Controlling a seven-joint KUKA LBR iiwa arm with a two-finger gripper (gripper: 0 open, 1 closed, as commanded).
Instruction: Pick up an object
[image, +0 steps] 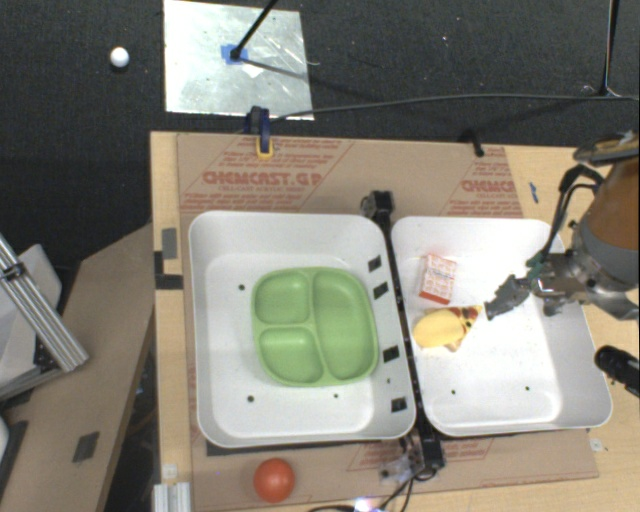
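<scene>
Surface: brown board, two white bins, dark floor around.
Yellow toy: right bin (long axis roughly left-right).
End effector: beside toy; grip state cannot be told.

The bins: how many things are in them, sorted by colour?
Green: 1, the divided plate in the left bin.
Yellow: 1, the toy in the right bin.
Red and white: 1, the packet, also right.
Total: 3
</scene>
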